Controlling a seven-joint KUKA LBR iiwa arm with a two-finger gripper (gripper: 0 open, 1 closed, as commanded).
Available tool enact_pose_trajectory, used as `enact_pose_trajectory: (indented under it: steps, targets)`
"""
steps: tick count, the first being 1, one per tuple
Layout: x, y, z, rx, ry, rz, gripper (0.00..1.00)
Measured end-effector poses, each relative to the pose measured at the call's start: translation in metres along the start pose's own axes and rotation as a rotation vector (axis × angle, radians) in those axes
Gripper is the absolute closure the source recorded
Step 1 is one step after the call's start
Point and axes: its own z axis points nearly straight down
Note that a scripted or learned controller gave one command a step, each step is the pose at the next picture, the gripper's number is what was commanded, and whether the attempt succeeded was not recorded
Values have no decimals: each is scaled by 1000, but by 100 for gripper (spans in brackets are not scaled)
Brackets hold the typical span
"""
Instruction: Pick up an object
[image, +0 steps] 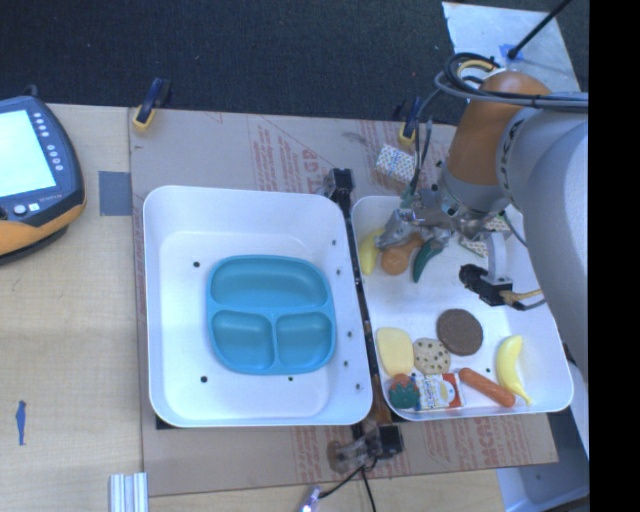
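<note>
My gripper (416, 232) hangs low over the far left part of the right bin (540, 315), below the orange wrist band. Right under it lie an orange-brown food piece (397, 259) and a dark green pepper-like piece (424, 260), which reaches up to the gripper. Whether either one is held is unclear. A yellow piece (368, 254) rests against the bin's left wall beside them.
Nearer in the right bin lie a brown round cookie (460, 331), a chip cookie (431, 354), a yellow slice (394, 349), a banana (512, 365), a carrot (487, 387) and a small carton (438, 392). The left bin (170, 300) holds a blue divided plate (270, 312).
</note>
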Motion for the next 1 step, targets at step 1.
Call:
enact_pose_trajectory:
  steps: [1]
  targets:
    - [0,0,0,0,0,-1,0]
